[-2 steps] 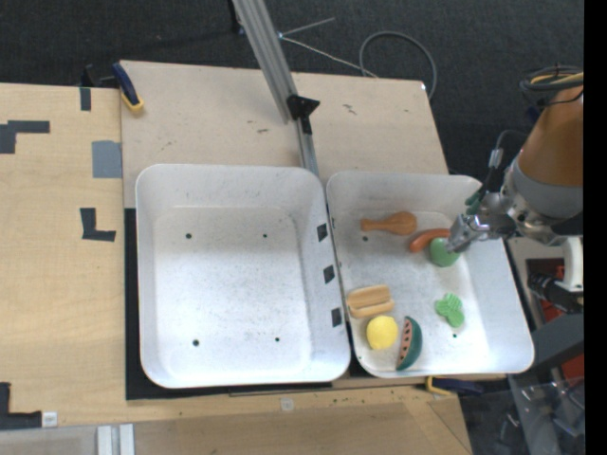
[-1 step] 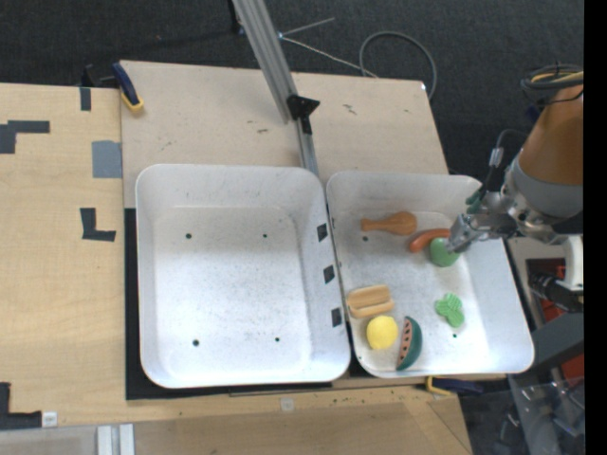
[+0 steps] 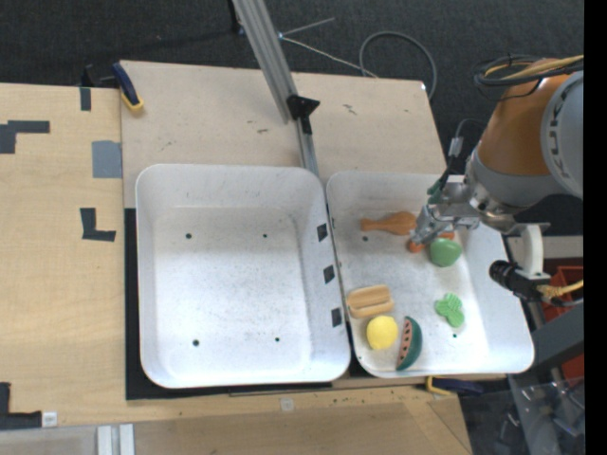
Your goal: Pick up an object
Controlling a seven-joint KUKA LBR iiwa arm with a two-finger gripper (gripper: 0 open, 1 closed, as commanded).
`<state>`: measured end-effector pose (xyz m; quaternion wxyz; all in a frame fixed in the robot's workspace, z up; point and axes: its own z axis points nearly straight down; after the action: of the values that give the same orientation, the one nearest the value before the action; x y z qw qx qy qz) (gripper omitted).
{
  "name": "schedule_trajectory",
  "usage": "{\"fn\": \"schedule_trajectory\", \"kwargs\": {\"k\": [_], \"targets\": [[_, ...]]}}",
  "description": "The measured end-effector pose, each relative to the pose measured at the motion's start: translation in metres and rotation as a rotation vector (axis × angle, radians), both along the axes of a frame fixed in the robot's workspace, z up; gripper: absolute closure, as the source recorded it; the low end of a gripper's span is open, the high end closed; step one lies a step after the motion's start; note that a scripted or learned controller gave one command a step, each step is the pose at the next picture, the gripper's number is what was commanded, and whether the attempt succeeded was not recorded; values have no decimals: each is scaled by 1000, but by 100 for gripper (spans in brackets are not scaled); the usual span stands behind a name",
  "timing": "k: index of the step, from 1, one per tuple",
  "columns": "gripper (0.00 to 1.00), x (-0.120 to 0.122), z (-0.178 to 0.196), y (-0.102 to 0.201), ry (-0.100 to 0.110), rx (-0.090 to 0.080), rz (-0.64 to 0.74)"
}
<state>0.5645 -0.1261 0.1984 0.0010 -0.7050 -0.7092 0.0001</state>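
Observation:
My gripper (image 3: 435,231) hangs over the right bin (image 3: 493,349), near its upper right part. Right under it lie a round green toy (image 3: 445,252) and a small orange-red piece (image 3: 415,245), both touching or nearly touching the fingertips. A tan drumstick-shaped toy (image 3: 389,224) lies just left of the gripper. Nothing is visibly lifted between the fingers. Lower in the same bin sit a hot dog bun (image 3: 370,300), a yellow lemon (image 3: 381,333), a watermelon slice (image 3: 409,343) and a small green leafy piece (image 3: 450,309).
The left bin (image 3: 156,282) stands beside the right one, sharing a middle wall. A grey metal pole (image 3: 275,55) slants in from the top and ends at the bins' upper junction. The arm's orange and grey body (image 3: 526,145) looms over the right bin's edge.

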Motion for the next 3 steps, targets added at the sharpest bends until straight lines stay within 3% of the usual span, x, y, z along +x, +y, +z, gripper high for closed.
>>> {"fn": "schedule_trajectory", "kwargs": {"k": [1,3], "targets": [[100,22,8,61,-2,1,2],[100,69,27,154,-2,0,0]]}}
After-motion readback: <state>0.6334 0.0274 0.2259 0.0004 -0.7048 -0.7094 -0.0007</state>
